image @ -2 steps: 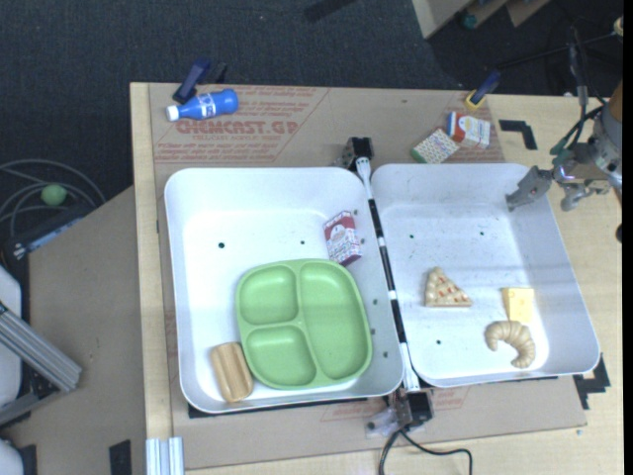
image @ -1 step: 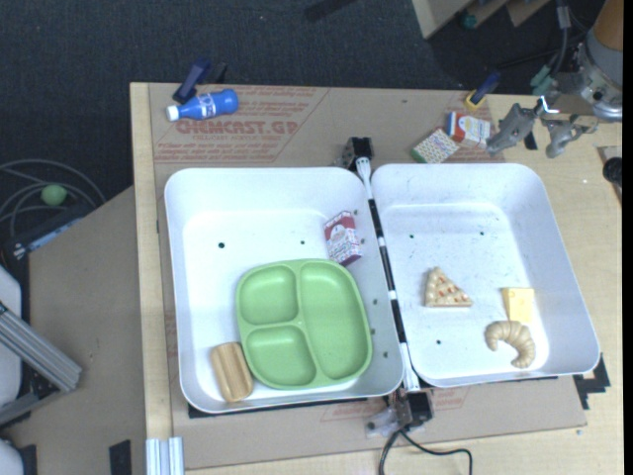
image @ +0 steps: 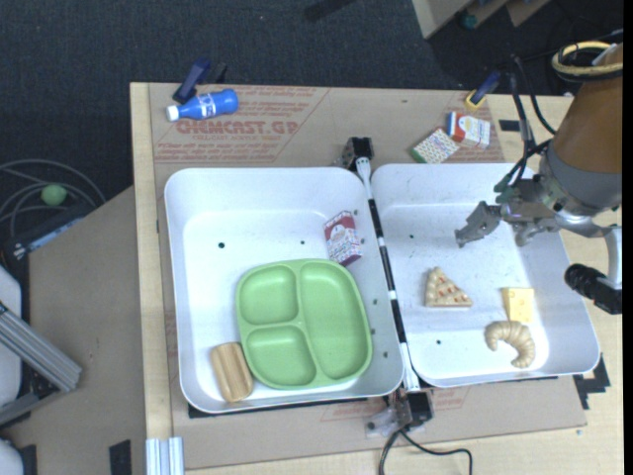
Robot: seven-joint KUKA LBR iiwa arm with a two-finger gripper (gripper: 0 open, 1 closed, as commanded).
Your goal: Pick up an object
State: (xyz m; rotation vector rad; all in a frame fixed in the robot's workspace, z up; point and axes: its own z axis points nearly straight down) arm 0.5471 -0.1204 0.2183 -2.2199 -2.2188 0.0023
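Camera view, nearest first: a croissant [image: 510, 343], cheese block [image: 517, 305] and pizza slice [image: 446, 290] lie loose in the right bin [image: 415, 265], free for picking. Beyond, the pincer [image: 473, 228] hovers above bare floor, spread, gripping nothing.

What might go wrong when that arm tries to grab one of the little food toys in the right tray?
The cheese and croissant lie nearly touching, so the gripper might knock one while reaching for the other. Both sit close to the bin wall, which could block a finger. The pizza slice lies flat, so the fingers may slide over it and come up with nothing.
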